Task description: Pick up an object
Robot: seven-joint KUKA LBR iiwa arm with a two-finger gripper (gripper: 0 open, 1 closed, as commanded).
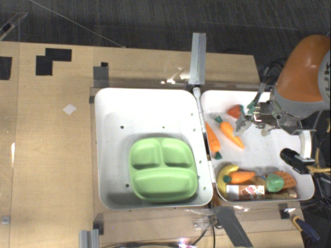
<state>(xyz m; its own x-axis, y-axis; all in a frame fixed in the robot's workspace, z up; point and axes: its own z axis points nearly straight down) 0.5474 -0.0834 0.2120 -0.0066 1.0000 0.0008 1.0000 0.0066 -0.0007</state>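
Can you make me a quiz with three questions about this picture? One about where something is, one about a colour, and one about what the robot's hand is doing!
1. Where is the divided plate?
A. In the left bin
B. In the right bin
C. On the floor

2. What colour is that plate?
A. Red
B. Green
C. Blue

3. Where is the gripper now?
A. Over the plate
B. Outside both bins
C. Over the right bin, by a toy carrot

Answers:
1. A, it lies in the left bin.
2. B, it is light green all over.
3. C, it hangs over the right bin, close to the carrot.
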